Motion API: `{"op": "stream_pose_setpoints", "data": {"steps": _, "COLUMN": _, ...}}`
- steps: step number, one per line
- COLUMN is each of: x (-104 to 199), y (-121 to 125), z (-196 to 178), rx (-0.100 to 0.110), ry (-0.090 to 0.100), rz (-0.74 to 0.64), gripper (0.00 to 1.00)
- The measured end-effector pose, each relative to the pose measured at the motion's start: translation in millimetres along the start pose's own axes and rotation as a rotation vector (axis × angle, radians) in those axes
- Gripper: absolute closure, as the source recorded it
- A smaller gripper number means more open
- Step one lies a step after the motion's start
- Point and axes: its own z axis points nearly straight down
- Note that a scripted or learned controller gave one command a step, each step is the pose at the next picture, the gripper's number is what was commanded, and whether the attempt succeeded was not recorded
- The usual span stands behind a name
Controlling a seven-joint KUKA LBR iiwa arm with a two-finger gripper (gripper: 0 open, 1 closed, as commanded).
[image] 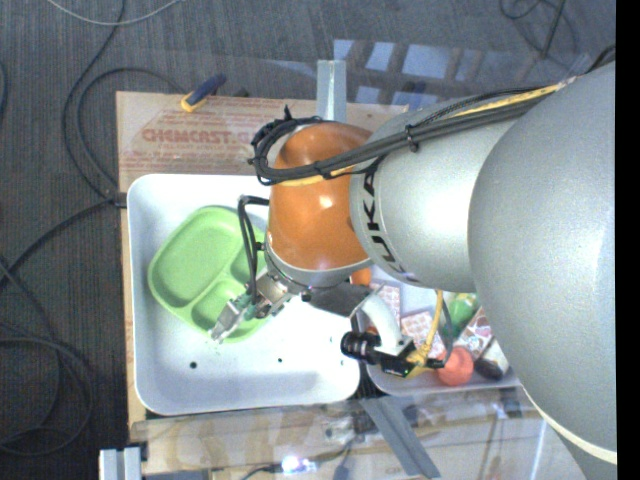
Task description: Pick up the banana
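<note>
On my feed the arm comes in from the right and covers most of the right bin, so I cannot tell where the banana lies; nothing I can make out on screen reads as it. The gripper hangs low in the left bin, at the near right edge of a green plate, a divided dish that sits tilted in the bin's middle. The tip of the gripper overlaps the plate's rim beside its smaller compartment. Whether it is spread or closed I cannot tell from this angle, and I see nothing caught in it. In the strip of the right bin that shows below the arm I can pick out an orange-red ball, a green object above it and some printed cards to their left, all crowded together. Beyond the bins, a blue and yellow tool lies on the brown board with red lettering.
</note>
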Motion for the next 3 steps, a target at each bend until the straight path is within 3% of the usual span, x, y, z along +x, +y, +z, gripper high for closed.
{"op": "stream_pose_setpoints", "data": {"steps": 1, "x": -70, "y": -48, "z": -6, "rx": -0.001, "ry": -0.002, "rz": 0.057, "gripper": 0.0}}
{"op": "stream_pose_setpoints", "data": {"steps": 2, "x": -109, "y": -75, "z": 12, "rx": -0.001, "ry": -0.003, "rz": 0.019, "gripper": 0.0}}
{"op": "stream_pose_setpoints", "data": {"steps": 3, "x": -81, "y": 10, "z": 80, "rx": -0.006, "ry": -0.011, "rz": -0.099, "gripper": 0.0}}
